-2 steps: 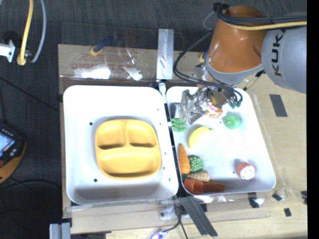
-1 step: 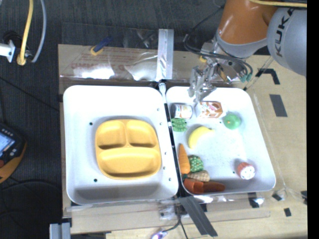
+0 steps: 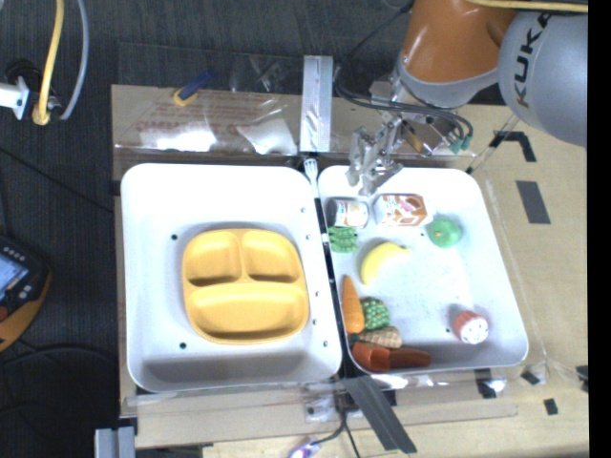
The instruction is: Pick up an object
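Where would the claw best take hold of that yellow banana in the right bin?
Probably across the middle of the banana, coming straight down from above. It lies flat on the bin floor, and its curved body is narrow enough there for two fingers. There is open floor on its lower right side, while the green item sits close on its left.

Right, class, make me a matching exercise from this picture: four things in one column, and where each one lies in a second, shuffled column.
Things:
1. yellow plastic divided tray
2. yellow toy banana
3. round green toy apple
4. long orange toy carrot

Places:
A. right bin, along its left wall
B. left bin
C. right bin, far right part
D. right bin, near the middle

Pairs: 1-B, 2-D, 3-C, 4-A
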You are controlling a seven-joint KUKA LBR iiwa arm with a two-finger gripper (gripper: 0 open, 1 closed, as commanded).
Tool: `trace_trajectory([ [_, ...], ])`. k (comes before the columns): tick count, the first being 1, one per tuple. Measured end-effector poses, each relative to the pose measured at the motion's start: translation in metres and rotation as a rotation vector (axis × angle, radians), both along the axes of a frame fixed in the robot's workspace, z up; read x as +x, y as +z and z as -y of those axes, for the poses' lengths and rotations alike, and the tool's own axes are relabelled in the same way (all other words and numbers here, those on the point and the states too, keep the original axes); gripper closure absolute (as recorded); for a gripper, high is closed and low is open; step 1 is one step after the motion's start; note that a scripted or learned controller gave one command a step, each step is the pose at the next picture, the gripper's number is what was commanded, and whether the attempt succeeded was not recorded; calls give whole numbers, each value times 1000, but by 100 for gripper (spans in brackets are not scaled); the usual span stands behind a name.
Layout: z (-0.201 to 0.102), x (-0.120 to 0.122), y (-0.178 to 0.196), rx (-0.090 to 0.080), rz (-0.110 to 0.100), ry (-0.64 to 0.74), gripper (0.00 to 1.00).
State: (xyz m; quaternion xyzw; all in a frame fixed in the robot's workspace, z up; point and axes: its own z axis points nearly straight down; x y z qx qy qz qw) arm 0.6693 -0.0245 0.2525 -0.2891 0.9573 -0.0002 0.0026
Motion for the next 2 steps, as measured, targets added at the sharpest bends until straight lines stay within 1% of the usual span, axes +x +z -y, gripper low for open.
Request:
trace_trajectory([
  [2, -1, 2, 21, 6, 12, -5, 100],
])
